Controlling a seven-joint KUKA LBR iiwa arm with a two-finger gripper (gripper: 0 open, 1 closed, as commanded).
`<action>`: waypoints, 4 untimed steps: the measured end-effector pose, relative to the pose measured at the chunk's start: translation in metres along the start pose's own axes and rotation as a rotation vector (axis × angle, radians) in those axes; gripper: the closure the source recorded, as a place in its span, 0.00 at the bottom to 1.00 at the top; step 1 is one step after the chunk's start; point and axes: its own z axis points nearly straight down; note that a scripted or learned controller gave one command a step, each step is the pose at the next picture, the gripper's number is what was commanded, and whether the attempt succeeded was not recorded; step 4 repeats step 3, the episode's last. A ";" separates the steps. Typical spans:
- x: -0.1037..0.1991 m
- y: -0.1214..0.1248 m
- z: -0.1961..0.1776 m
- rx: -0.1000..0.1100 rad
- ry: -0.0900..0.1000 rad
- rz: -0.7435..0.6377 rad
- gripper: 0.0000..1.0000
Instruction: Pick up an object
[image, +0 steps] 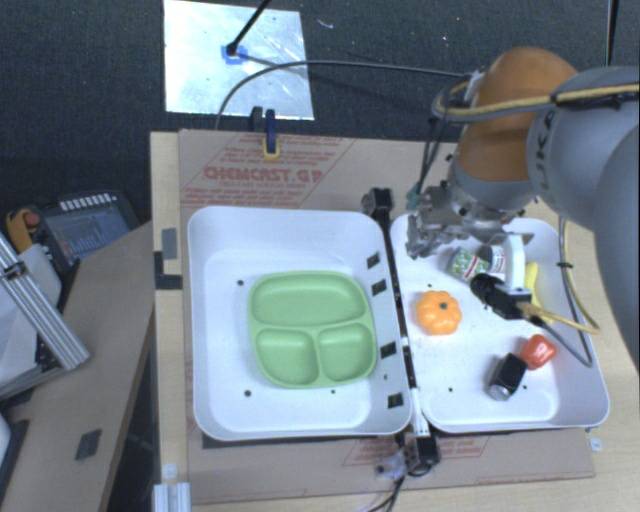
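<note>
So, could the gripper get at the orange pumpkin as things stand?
Probably yes: the orange pumpkin sits alone on bare floor of the right bin, nothing over it, and the gripper hangs close by.

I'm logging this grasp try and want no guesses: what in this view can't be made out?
- Gripper, camera view: small and blurred under the wrist; whether it touches the right bin is unclear.
- Green-labelled jar, camera view: label too small to read.
- Red piece and black block, camera view: too blurred to tell if joined.
- Right bin's far right corner, camera view: hidden by the arm.
</note>
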 end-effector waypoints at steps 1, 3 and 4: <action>0.044 0.003 -0.001 -0.001 0.001 0.000 1.00; 0.095 0.019 0.004 0.000 -0.001 0.004 0.00; 0.095 0.019 0.004 0.000 -0.001 0.004 0.00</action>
